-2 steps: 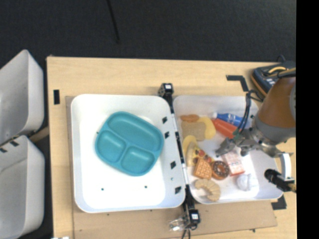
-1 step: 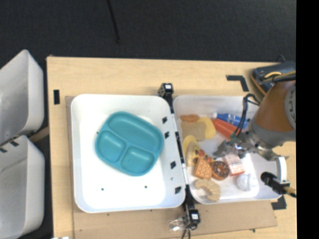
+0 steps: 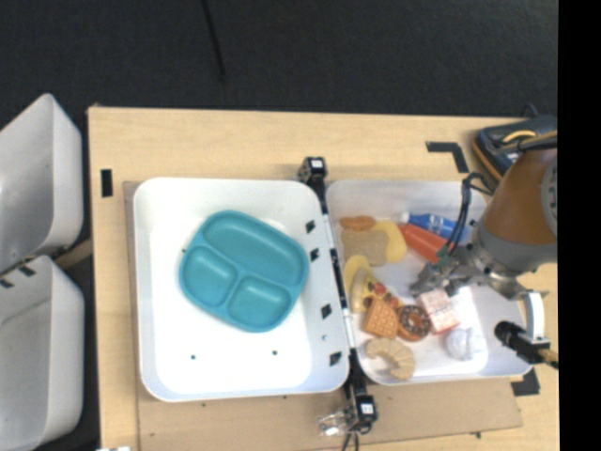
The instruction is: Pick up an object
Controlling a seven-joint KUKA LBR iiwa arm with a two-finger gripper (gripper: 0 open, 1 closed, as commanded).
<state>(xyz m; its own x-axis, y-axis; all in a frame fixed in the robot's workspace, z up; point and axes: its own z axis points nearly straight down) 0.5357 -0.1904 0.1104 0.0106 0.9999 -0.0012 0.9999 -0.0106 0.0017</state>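
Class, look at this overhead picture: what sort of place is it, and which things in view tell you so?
Probably a robot test bench in a lab, not a kitchen. A robot arm reaches over two white bins: the right bin holds a jumble of toy food, and the left bin holds a teal divided plate.

Even, bright overhead light. White bins (image 3: 225,383) near blown out, walls losing detail. Shadows soft and short; faint one under teal plate (image 3: 244,271). Far floor (image 3: 282,36) dark, almost black, little texture. Overall picture soft, low resolution; small items in right bin smeared. Arm (image 3: 521,214) at right edge slightly blurred. No strong glare spots.
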